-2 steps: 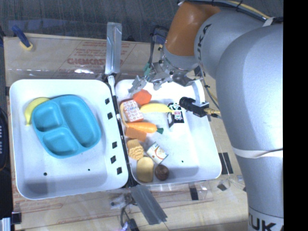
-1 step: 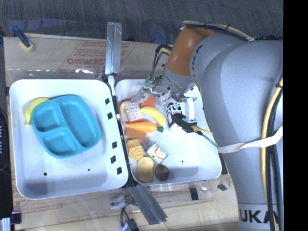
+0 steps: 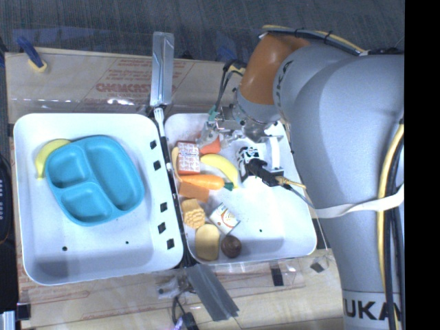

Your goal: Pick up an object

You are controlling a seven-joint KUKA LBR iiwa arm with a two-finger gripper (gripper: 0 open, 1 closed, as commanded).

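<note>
Gripper at twelve o'clock of right bin, above banana and carrot; finger state cannot be told.

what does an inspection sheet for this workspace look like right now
surface: bench bears two shallow white bins, left bin and right bin, side by side.
job's things: right bin holds a banana, carrot, small carton, cracker, packet, tan rounded piece, dark round piece.
clutter: left bin holds a blue divided tray over a yellow item.
grippers: tool low over the right bin's far end; finger state unclear.
cables: yellow cable along the arm; thin wire near the wrist.
surroundings: dark floor beyond the bench.
</note>
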